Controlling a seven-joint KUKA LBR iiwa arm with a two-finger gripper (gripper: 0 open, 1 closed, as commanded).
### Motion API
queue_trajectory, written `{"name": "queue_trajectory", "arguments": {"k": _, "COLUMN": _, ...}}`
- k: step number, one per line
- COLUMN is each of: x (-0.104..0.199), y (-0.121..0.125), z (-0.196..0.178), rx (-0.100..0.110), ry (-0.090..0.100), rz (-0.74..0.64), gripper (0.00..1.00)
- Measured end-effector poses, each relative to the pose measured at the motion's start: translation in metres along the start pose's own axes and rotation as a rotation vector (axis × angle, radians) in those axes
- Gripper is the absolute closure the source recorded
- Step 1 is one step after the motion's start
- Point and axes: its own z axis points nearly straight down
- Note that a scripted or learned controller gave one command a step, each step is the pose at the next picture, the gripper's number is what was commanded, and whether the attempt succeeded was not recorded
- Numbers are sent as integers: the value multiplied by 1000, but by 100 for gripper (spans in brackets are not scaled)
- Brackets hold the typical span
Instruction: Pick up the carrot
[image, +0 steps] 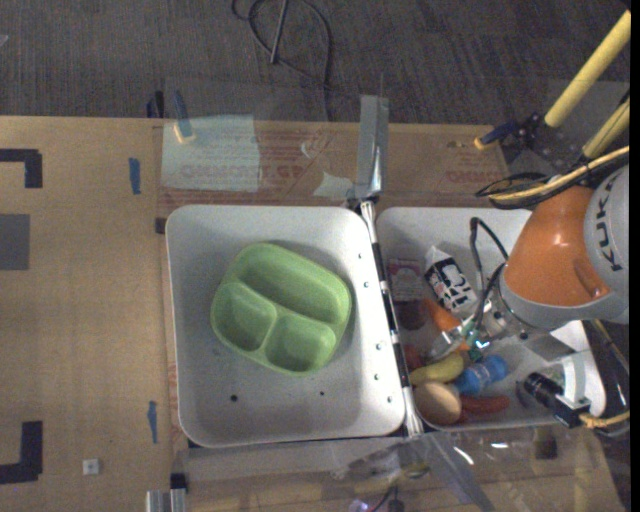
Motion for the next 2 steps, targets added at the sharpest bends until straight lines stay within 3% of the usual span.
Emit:
{"name": "queue_trajectory", "arguments": {"k": 1, "x": -2, "y": 1, "z": -11, "rx": -6, "ry": -4, "rz": 4, "gripper": 100}}
{"name": "queue_trajectory", "arguments": {"k": 2, "x": 29, "y": -24, "z": -98, "rx": 4, "ry": 0, "rz": 148, "gripper": 100}}
